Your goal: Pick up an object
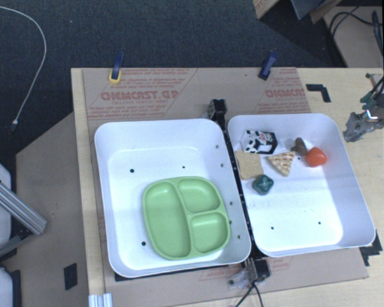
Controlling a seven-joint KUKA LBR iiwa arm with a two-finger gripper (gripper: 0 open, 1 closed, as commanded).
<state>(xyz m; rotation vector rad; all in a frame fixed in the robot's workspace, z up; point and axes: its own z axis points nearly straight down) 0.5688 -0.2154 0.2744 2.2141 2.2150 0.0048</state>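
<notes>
Green plastic marks the nearest thing: a divided plate (186,217) with three compartments lies flat in the lower middle of the frame, inside the left white bin (116,146), toward that bin's near right corner. Its compartments hold nothing that can be seen.

Just right of it, across the dark seam where the two rims meet, sits the right white bin (320,230). Its near half is bare white floor; the objects cluster in its upper left part. Nearest of them is a small dark teal lump (263,184). Behind it, close against the bin's left wall, lies a tan square slab (248,165), and beside that a pale waffle-patterned wedge (283,162). Further right, a red-orange round object (315,157) touches or nearly touches a small brown piece (300,144). Farthest back is a black-and-white patterned item (260,141).

Both bins rest on a table (177,87) covered with printed cardboard, with a yellow-and-blue clamp (116,68) and a blue clamp (267,64) at its far edge.

At the right edge of the frame, outside the right bin and level with its far corner, is the gripper (362,124); it is apart from every object and holds nothing, but how wide the fingers stand cannot be told.
</notes>
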